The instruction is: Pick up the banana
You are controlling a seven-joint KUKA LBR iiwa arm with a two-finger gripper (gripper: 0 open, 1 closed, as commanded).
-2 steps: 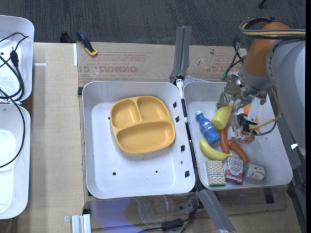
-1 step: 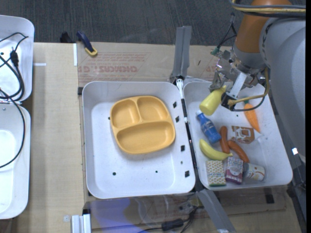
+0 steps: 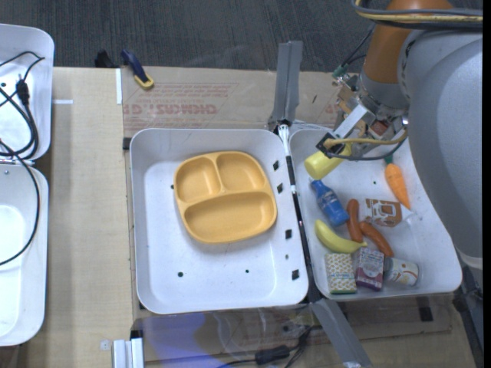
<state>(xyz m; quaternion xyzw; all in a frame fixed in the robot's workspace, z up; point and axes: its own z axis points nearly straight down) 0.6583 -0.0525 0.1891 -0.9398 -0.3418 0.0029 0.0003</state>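
Box, purple pouch and can line the right bin's 6 o'clock wall. Banana lies flat in that bin, just at 12 o'clock of the box, close to the bin's 9 o'clock wall. Blue bottle at banana's 12 o'clock, near. Two red sausages at its 3 o'clock, just beside its tip. Carrot at 2 o'clock, apart. Yellow lump beyond the bottle. Hand over the bin's 12 o'clock end, well apart from banana; spread or pressed together, cannot tell. Left bin holds a yellow plate.
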